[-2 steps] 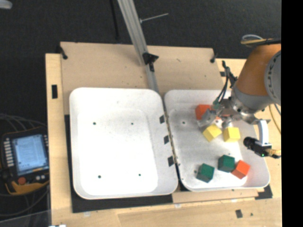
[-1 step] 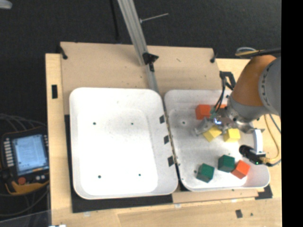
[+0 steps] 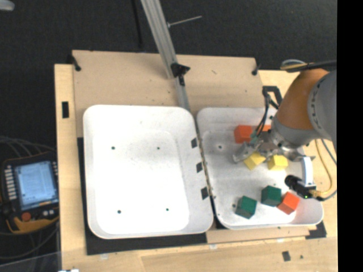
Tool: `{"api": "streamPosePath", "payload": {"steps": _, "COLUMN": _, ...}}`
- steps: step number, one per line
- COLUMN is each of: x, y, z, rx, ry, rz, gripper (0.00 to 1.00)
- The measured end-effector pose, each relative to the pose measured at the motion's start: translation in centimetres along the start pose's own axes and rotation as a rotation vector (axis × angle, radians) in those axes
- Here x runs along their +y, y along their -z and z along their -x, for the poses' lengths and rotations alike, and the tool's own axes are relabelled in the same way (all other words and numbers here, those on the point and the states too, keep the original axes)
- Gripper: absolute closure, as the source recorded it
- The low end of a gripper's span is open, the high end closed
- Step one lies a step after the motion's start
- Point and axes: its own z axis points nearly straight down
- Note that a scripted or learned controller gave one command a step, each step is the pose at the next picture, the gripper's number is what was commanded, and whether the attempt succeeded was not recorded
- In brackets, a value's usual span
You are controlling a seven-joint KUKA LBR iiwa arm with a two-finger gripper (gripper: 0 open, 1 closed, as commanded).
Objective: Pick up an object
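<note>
You will find the arm [image 3: 306, 103] entering from the right of the frame, its gripper [image 3: 248, 152] low in the right bin [image 3: 224, 214]; whether the gripper is spread or closed cannot be told from this view; it sits just below the orange block [image 3: 243, 133] and touches or nearly touches the yellow block [image 3: 254, 161]; a second yellow block [image 3: 277, 162] lies just right; two green blocks [image 3: 246, 207] [image 3: 271, 195] and an orange-red block [image 3: 289, 202] lie at lower right; the left bin [image 3: 93, 152] occupies centre-left.
</note>
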Motion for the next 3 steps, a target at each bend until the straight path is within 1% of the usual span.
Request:
{"api": "streamPosePath", "payload": {"steps": 1, "x": 0.1, "y": 1.1, "z": 0.0, "rx": 0.002, "ry": -0.004, "rz": 0.003, "gripper": 1.0}}
{"api": "streamPosePath", "payload": {"steps": 2, "x": 0.9, "y": 5.9, "z": -0.5, "rx": 0.004, "ry": 0.006, "rz": 0.004, "gripper": 1.0}}
{"api": "streamPosePath", "payload": {"steps": 3, "x": 0.2, "y": 10.9, "z": -0.8, "rx": 0.004, "ry": 0.007, "rz": 0.004, "gripper": 1.0}}
